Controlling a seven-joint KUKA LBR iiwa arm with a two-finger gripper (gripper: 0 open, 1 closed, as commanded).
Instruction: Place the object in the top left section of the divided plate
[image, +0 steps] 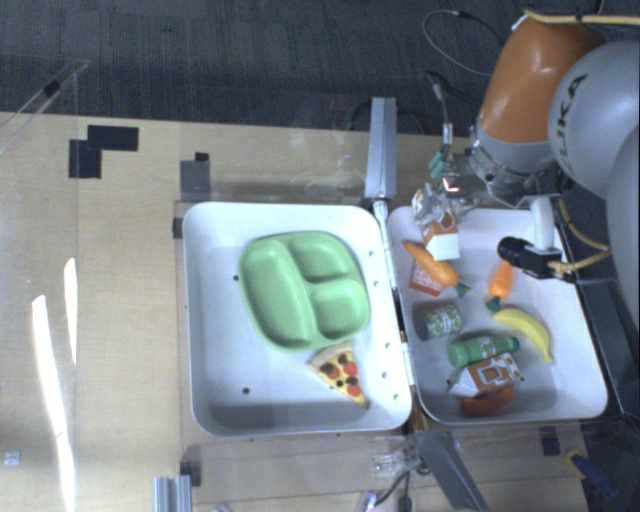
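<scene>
The wooden surface (120, 300) is bare on the left, with two white bins side by side further along. The left bin (200, 330) has a green divided plate (300, 285) lying flat in its middle. The plate is turned a bit, with one big part on the left and two small parts on the right. Just below the plate, near the bin's bottom edge, lies a toy pizza slice (340, 372). It is close to the plate but not on it.

The right bin (580, 390) is full of toy food. At its top left corner hangs the claw (432, 208), low over the bin. I cannot tell if the claw is clenched or released, or if it is grasping anything. Right under it sits a small white and orange box (441, 243), so close that it may be touching. It is in the right bin, well apart from the plate. I cannot tell for sure which toy is the one to move.

Just below the box lies a carrot (432, 265), slanted, and below that a small green can (440, 320). Next comes a green bottle (482, 349) on its side, with a little brown carton (492, 375) beneath it, resting on something red (485, 402). Further right is a small orange carrot (500, 281), and below it a yellow banana (527, 328).

The grey arm (600, 110) with its orange band comes in from the top right corner.
</scene>
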